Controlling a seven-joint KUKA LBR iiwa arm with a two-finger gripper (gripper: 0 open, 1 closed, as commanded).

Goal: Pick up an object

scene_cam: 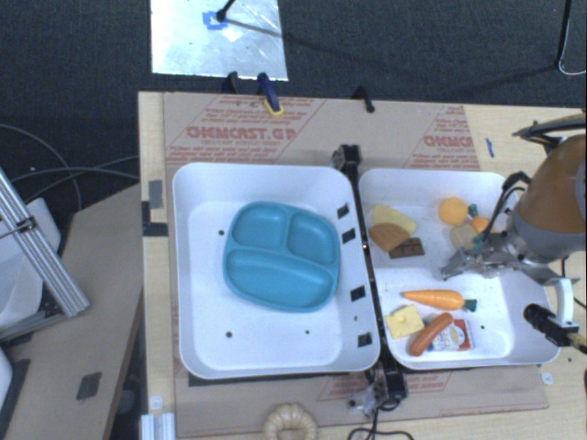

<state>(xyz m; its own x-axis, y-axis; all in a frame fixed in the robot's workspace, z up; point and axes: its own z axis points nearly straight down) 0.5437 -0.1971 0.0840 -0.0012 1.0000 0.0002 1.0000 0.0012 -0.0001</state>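
Orange toy carrot [433, 297] lying flat mid right white bin [417, 180], below the gripper [456, 266].
Jaws low over bin floor, state cannot tell. Red sausage [429, 333] and yellow cheese block [404, 321] crowd the near edge; orange ball [452, 211] near far wall. Blue divided plate [282, 255] sits centred in left bin [197, 273], open margin around.

Even, diffuse overhead light; the white bins [275, 186] appear bright without harsh shadows. Glare marks the reflective sheet [218, 26] at eleven o'clock. Overall focus is slightly soft.
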